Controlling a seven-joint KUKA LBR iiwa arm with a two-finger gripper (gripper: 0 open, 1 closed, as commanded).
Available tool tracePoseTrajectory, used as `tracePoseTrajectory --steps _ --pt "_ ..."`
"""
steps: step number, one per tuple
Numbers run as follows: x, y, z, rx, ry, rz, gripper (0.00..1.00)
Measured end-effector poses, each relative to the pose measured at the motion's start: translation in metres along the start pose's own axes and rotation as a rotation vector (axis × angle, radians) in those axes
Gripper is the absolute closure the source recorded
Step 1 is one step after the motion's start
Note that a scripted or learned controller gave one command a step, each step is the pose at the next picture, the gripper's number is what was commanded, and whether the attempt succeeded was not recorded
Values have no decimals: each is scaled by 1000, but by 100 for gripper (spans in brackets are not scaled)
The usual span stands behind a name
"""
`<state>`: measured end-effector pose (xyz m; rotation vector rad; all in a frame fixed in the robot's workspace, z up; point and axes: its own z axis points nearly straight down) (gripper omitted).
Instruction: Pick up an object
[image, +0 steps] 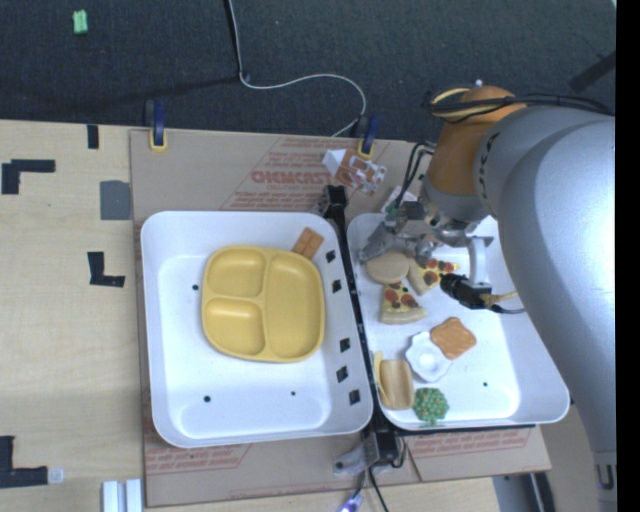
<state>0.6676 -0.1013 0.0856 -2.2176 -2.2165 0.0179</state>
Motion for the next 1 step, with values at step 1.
tracePoseTrajectory --steps 1 --pt "3 -14 -3 -23 0 -2 0"
